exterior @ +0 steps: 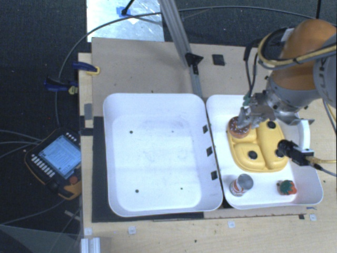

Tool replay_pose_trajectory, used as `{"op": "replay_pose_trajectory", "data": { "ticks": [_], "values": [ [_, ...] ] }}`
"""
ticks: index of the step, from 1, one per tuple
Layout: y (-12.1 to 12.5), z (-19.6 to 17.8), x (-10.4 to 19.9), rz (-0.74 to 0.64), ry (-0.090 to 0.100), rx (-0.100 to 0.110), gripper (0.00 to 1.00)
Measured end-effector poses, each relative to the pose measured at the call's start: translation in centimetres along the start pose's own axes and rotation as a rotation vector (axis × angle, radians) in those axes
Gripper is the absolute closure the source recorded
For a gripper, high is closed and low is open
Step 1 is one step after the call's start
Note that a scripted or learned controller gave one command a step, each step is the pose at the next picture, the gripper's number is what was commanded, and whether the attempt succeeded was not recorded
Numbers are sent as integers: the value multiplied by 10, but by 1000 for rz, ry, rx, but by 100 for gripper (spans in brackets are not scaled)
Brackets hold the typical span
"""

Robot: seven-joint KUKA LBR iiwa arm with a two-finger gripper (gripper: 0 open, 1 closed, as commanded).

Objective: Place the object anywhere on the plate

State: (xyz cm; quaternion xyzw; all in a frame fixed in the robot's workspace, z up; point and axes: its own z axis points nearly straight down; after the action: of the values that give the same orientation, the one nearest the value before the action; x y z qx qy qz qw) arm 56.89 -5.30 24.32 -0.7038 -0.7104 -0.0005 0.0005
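I see the yellow plate [261,149] in the right bin [310,194], a brown object [239,129] on its left lobe. The hand [245,121] covers it; I cannot tell its grip.

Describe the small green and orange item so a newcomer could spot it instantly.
Look in the right-hand white bin, which holds the yellow plate. Near its front right corner lies the small green and orange item, apart from the plate and right of the grey-topped cup.
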Motion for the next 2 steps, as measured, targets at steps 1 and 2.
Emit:
{"op": "replay_pose_trajectory", "data": {
  "ticks": [1,2],
  "values": [
    [2,-5,50,-1,1,-2,100],
    [-2,-2,98,0,0,-1,100]
  ]
}}
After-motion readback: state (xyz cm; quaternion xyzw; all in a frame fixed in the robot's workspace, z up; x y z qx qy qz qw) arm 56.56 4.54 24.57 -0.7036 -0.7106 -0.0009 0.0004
